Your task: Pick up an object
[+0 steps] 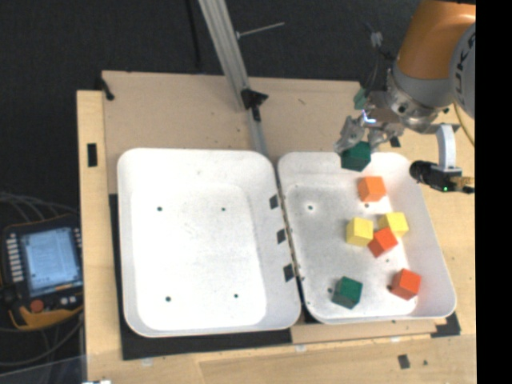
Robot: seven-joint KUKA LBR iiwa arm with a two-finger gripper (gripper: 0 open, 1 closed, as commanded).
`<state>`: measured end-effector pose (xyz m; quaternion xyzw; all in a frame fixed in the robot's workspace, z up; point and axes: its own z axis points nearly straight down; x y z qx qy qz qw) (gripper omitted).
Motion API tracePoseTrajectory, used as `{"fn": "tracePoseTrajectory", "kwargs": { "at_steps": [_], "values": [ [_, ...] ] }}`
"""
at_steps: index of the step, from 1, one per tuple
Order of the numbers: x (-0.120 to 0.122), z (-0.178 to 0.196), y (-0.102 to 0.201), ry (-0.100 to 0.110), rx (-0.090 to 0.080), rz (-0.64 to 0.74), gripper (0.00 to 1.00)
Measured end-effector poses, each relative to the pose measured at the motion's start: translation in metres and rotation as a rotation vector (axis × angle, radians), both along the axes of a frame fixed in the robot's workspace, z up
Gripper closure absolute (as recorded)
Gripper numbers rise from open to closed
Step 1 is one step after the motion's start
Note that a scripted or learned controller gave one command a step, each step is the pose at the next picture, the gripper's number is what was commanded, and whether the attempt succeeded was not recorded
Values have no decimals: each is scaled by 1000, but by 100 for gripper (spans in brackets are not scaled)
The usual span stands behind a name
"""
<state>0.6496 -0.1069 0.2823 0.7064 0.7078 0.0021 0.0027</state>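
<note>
The arm (432, 46) comes in from the right side of the scene and reaches over the far edge of the right bin (320, 310). Its gripper (358, 144) hangs above the far part of this bin, and a dark green block (356, 158) sits directly between the fingers, at their tips. The fingers are closed on the green block, and the block seems to be lifted a little above the bin floor, although the height is hard to judge from this angle.

In the right bin there are several other small blocks. An orange block (371, 188) lies just near of the gripper. Nearer in the bin, a yellow block (359, 231) and a second yellow block (397, 223) lie close together, and a red-orange block (383, 241) touches them or is just beside them. Another red-orange block (406, 283) rests close to the near right corner of the bin. A second green block (347, 292) lies near the near edge, apart from the others.

The left bin (144, 214) stands just beside the right bin, and the two touch along their inner sides. A slanted metal rail (228, 50) goes from the far side down to the place where the bins meet. A handheld control pad (44, 266) with a lit screen lies at the left of the bench.
</note>
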Motion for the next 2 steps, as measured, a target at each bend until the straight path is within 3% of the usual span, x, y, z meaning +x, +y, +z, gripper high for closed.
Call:
{"fn": "tracePoseTrajectory", "kwargs": {
  "at_steps": [1,2],
  "values": [
    [-21,4,44,7,1,3,100],
    [-45,-16,88,9,1,3,100]
  ]
}}
